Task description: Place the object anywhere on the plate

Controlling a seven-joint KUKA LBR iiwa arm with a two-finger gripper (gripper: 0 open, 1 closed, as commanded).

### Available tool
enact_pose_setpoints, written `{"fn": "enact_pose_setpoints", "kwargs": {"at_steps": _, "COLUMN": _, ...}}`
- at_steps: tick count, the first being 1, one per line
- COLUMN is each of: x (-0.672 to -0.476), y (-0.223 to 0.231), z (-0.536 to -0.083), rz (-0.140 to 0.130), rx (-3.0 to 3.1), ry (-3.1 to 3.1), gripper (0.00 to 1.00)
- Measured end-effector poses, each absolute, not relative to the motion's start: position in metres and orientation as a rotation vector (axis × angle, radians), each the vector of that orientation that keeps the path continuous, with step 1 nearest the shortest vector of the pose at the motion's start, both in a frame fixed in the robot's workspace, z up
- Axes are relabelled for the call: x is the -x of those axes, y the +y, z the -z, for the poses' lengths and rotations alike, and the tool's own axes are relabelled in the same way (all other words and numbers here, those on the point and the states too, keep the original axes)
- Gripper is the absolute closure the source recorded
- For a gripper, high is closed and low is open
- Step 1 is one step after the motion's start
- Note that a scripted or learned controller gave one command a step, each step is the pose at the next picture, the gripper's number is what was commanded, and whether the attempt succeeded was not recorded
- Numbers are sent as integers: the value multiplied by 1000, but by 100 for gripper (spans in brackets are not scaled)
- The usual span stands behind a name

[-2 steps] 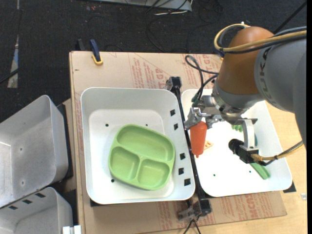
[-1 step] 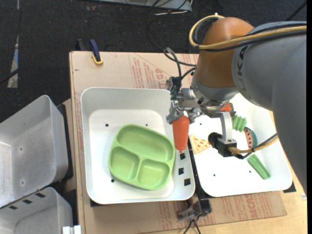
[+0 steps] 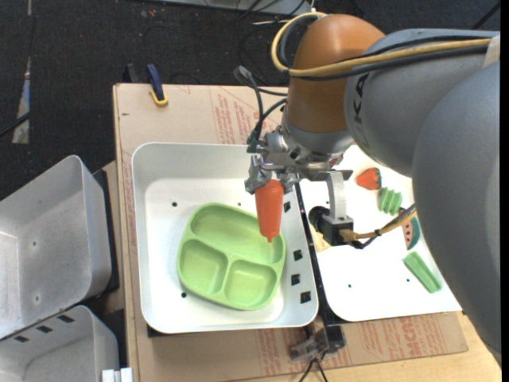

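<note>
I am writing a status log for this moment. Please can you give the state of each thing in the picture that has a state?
end effector: shut on the carrot, above the left bin
carrot: held, hanging tip down over the plate
green plate: flat in the left bin, compartments bare
right bin: holds small food pieces, strawberry among them

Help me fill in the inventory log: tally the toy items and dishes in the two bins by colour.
Orange: 1, the carrot hanging at the gripper
Red-orange: 1, small piece
Green: 3, divided plate, two pieces
Red and green: 1, watermelon slice
Total: 6
</note>
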State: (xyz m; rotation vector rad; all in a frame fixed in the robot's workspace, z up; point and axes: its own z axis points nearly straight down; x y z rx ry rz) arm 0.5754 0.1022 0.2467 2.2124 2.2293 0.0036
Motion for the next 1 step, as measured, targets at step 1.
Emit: {"fn": "enact_pose_setpoints", "kwargs": {"at_steps": 1, "x": -587, "y": 157, "z": -250, "rz": -4, "rx": -2213, "ry": 2228, "gripper": 100}}
